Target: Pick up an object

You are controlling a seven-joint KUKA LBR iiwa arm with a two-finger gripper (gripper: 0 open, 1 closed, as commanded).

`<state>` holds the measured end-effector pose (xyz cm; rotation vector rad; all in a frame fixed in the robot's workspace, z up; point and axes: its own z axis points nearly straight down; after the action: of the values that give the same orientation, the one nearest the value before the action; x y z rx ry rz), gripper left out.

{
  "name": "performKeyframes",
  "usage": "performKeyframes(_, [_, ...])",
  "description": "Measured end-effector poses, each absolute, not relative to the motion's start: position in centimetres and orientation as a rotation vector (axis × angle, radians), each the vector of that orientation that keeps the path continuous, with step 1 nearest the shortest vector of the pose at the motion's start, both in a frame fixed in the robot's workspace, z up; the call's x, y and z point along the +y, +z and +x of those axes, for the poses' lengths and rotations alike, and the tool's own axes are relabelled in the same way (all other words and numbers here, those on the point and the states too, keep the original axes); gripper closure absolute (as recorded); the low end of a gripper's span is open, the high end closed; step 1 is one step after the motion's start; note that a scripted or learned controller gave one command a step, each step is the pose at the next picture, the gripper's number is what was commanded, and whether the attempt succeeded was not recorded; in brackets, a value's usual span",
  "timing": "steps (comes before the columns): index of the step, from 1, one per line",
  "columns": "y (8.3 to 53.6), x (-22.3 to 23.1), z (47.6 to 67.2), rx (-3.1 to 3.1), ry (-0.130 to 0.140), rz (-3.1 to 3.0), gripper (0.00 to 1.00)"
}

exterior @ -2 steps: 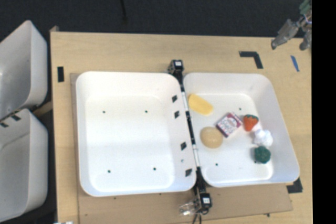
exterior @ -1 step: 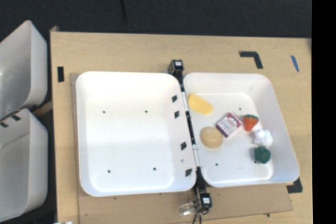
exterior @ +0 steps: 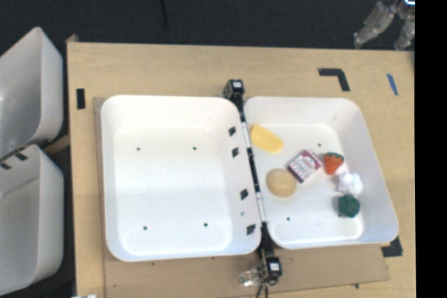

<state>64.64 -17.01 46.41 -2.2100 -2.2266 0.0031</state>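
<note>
Up at the far right corner, beyond the bench, we see the gripper (exterior: 391, 19); whether it is open or closed we cannot tell.
Our right bin (exterior: 370, 129) holds a yellow piece (exterior: 266, 139), tan ball (exterior: 281, 183), small printed box (exterior: 304, 165), strawberry (exterior: 333, 162), white lump (exterior: 350, 183) and green lump (exterior: 348, 206).

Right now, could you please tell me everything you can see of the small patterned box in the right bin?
The small box is white with a purple-pink printed face and looks like cardboard. It lies flat, turned diagonally, near the middle of the right bin. The tan ball sits at its lower-left corner and the red strawberry-like toy lies close on its right.
</note>
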Motion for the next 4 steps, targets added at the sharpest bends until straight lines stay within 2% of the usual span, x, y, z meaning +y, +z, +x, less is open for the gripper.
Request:
performKeyframes(1, [54.5, -18.4, 66.4, -2.233, -0.006, -2.227, 0.0])
performKeyframes(2, [51.6, -8.5, 69.1, -2.233, -0.002, -2.209, 0.0])
performKeyframes(3, [55.3, 9.4, 68.8, -2.24, -0.012, -2.204, 0.0])
performKeyframes(4, [55.1, 8.3, 68.9, -2.224, -0.001, -2.222, 0.0])
